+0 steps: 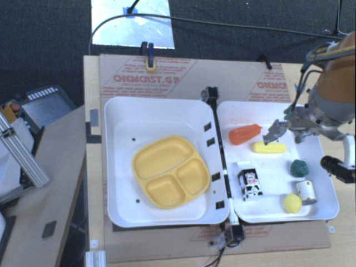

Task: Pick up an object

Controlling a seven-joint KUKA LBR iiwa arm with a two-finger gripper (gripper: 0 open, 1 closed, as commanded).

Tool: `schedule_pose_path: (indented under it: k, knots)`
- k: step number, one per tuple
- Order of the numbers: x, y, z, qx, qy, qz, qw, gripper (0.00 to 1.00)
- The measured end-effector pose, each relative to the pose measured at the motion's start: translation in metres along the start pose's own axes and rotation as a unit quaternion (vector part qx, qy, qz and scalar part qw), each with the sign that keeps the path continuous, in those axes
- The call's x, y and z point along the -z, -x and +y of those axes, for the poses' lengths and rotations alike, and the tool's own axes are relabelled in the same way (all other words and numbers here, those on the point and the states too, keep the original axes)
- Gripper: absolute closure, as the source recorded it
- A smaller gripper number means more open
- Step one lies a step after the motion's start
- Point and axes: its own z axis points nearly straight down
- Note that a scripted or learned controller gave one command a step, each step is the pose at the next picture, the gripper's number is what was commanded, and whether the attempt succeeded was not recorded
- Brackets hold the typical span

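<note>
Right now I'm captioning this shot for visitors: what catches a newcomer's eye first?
The big yellow three-compartment plastic tray in the left white bin stands out most. In the right white bin, the grey claw hovers over an orange toy carrot and a small yellow toy corn cob.

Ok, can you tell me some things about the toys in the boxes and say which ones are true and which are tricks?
1. The yellow divided plate lies in the left bin. True.
2. The orange carrot sits in the same bin as the plate. False: it is in the right bin.
3. The robot's hand is over the right bin, near the yellow corn. True.
4. The little cow-print box is red. False: it is black and white.
5. The green ball lies in the right bin. True.
6. The plate has food on it. False: its compartments hold nothing.
</note>
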Motion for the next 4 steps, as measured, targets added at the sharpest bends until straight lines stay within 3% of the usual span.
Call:
schedule_pose_path:
  k: [1,4]
  knots:
    - [0.005,0.0,0.002,0.001,0.005,-0.001,1.0,0.0]
    - [-0.152,-0.002,0.011,0.0,0.003,0.0,1.0,0.0]
